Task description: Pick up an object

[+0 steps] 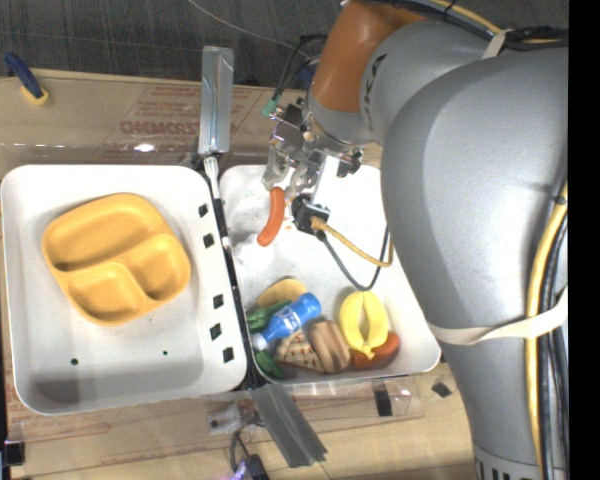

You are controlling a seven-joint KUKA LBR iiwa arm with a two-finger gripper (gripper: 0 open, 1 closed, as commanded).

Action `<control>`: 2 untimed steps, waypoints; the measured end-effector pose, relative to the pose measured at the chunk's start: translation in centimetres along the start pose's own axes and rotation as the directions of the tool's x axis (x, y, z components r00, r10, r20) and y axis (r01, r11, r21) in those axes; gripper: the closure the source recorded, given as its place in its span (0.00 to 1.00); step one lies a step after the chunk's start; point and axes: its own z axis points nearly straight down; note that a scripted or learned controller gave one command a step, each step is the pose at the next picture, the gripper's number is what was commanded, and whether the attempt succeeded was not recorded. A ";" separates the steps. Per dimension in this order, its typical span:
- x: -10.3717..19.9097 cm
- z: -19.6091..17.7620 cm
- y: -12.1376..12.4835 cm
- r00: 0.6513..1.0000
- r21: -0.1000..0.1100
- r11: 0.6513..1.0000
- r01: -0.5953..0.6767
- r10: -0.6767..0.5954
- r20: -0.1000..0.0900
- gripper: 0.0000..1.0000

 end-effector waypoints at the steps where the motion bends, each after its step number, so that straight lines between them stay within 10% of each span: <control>1: -4.2 -10.0 -1.7 0.969 0.001 0.969 0.248 -0.248 0.002 1.00; 2: -6.8 -1.5 -8.8 0.991 0.014 0.991 0.131 -0.131 0.005 1.00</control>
